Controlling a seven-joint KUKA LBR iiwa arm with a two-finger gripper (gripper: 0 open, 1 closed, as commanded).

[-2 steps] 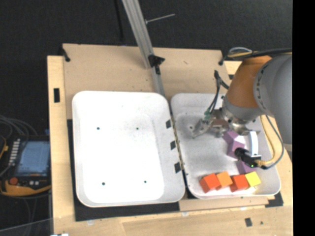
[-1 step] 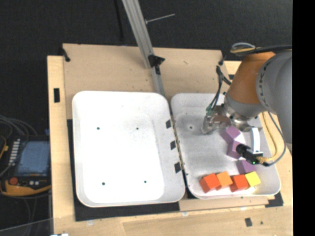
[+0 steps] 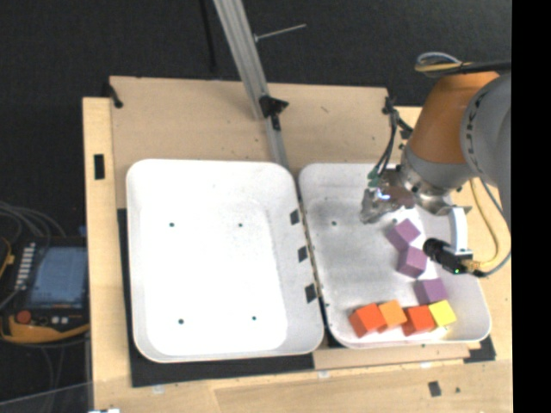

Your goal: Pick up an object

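Note:
The right bin (image 3: 344, 256) holds several blocks. Three purple blocks run down its right side: one (image 3: 403, 232) just below the wrist, one (image 3: 411, 261) under it, one (image 3: 430, 290) lower still. Along the front wall lie an orange-red block (image 3: 368, 318), an orange block (image 3: 393, 313), a red block (image 3: 419, 319) and a yellow block (image 3: 442, 313). My gripper (image 3: 375, 206) hangs over the upper middle of the right bin, just left of the top purple block. Nothing shows between its fingers.
The left bin (image 3: 215, 256) sits beside the right one on the wooden bench. A slanted metal rod (image 3: 245, 54) rises from a clamp behind the bins. Cables loop off the arm at the right. A device with a screen (image 3: 52, 278) lies off the bench's left.

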